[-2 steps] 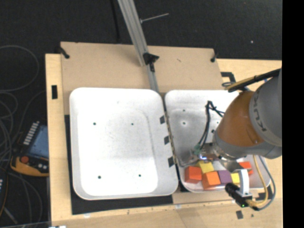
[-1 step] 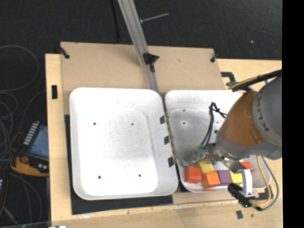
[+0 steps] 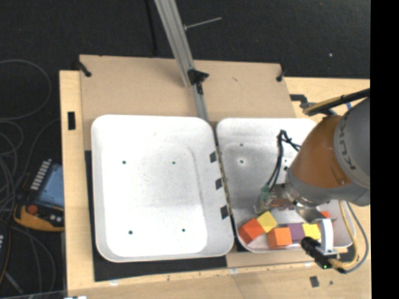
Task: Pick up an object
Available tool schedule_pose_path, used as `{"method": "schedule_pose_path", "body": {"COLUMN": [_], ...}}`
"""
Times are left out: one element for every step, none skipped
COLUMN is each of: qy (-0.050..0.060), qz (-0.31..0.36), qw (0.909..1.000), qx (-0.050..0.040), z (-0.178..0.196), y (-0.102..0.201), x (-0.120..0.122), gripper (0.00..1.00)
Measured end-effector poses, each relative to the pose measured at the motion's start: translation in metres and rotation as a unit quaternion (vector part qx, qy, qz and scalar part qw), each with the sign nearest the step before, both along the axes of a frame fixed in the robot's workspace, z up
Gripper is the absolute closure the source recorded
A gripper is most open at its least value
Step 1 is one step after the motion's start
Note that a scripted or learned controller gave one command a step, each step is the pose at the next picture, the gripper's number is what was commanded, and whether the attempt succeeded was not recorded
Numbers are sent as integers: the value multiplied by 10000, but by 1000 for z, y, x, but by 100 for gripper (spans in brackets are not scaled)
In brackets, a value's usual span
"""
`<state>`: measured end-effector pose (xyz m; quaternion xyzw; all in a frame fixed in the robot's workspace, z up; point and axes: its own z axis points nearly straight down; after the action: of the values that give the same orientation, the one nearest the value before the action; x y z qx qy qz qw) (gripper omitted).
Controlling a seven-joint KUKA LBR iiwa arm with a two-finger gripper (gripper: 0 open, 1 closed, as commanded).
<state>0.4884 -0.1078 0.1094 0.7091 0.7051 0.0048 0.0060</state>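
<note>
Blocks are sitting bunched at the near end of the right bin [image 3: 249, 136]: yellow block [image 3: 267, 221], red-orange block [image 3: 252, 230], orange block [image 3: 280, 237], purple block [image 3: 295, 232]. Gripper [image 3: 274, 199] is hanging just beyond the yellow one, w/ wrist hiding its tips, so open vs shut: can't tell. Nearest target is lying just toward the bench's near edge.

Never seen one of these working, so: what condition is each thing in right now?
Left white bin: flat on the bench.
Right white bin: holds blocks at its near end.
Red-orange block: tilted, touching the yellow cube.
Yellow cube: tilted.
Orange block: lying flat.
Purple block: partly hidden.
</note>
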Motion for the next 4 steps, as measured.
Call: {"method": "schedule_pose_path", "body": {"qy": [39,35,74,117], "qz": [46,43,60,29], "qw": [10000,10000,10000,9999], "qx": [-2,-5,-2,17], "z": [55,118,115,-5], "y": [0,-7,-7,18], "x": [28,39,37,10], "gripper": [100,100,0,0]}}
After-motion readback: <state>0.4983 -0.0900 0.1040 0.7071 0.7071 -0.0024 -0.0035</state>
